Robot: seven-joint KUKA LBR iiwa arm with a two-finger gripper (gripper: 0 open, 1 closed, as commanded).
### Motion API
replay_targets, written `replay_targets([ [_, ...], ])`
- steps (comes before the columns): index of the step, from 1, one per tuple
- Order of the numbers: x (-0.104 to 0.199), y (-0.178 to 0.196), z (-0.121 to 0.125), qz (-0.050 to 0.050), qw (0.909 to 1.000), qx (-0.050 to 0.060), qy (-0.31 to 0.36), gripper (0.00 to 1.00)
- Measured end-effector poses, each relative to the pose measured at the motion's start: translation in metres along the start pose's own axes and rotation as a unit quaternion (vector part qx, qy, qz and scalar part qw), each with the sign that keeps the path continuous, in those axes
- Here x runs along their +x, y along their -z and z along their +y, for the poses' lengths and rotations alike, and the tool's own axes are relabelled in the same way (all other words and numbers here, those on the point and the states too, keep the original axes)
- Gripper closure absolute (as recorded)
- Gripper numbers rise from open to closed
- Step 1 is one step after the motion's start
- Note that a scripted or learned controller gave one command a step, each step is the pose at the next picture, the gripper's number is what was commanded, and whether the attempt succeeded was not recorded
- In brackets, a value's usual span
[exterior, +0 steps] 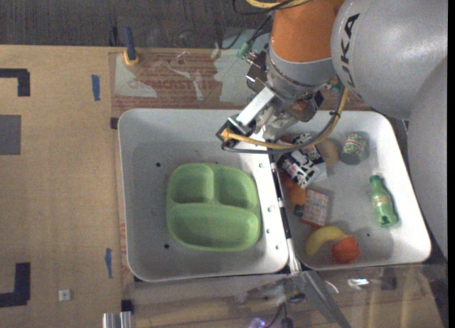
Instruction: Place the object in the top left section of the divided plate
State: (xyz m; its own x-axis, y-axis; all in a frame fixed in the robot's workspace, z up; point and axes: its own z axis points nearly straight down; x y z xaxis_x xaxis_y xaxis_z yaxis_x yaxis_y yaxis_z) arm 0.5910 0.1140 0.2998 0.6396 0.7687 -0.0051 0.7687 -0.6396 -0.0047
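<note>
Green divided plate [212,207] in left bin [142,149]; bottle [382,202], banana [323,237] in right bin [402,237]

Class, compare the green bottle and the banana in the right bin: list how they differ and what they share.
The bottle is green; the banana is yellow. The bottle is straight, the banana curved. The bottle lies by itself, while the banana lies against a red item. Both lie in the right bin.

Matt green plastic plate [213,207], smooth white bins [142,141] — cardboard bench [57,177]
</note>
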Motion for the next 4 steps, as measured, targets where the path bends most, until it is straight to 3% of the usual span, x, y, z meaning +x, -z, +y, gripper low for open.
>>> replay_targets([
  [1, 0.0, 0.0, 0.0, 0.0, 1.0, 0.0, 0.0, 0.0],
  [2, 0.12, 0.135, -0.017, 0.003, 0.9954, -0.002, -0.096, 0.0],
  [3, 0.119, 0.134, -0.017, 0.003, 0.9953, -0.003, -0.096, 0.0],
  [4, 0.12, 0.143, -0.016, 0.003, 0.9952, -0.003, -0.098, 1.0],
])
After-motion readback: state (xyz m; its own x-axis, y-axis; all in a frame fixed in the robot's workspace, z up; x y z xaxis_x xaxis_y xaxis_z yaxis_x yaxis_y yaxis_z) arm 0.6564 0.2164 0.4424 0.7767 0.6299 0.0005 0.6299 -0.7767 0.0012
